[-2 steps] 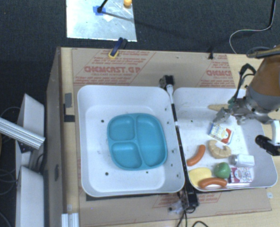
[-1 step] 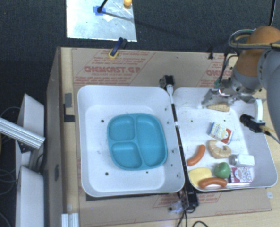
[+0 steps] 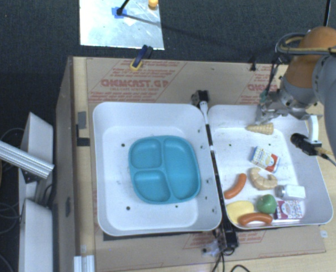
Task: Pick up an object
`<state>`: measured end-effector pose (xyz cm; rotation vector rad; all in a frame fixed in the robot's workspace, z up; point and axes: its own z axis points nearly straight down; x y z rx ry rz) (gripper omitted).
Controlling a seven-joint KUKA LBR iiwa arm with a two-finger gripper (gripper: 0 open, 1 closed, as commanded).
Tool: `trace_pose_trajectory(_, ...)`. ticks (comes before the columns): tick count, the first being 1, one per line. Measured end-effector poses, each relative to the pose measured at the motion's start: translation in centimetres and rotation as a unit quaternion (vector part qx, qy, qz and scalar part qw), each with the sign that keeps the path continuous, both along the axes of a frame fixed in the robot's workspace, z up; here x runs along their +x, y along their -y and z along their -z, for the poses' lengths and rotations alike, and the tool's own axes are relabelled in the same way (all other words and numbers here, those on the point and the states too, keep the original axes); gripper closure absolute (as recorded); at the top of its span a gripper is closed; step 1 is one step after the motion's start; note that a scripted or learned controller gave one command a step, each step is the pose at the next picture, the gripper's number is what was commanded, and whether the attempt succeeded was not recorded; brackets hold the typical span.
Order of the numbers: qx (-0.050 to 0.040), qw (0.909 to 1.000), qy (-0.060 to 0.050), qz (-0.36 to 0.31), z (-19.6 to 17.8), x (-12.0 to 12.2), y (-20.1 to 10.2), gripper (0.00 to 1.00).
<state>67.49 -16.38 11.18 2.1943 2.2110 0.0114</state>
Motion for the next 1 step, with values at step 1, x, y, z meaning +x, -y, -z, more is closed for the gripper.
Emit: trace_pose_trajectory(1,0.0,1.0,0.0,0.0,0.03,-0.02,0.0,0.0)
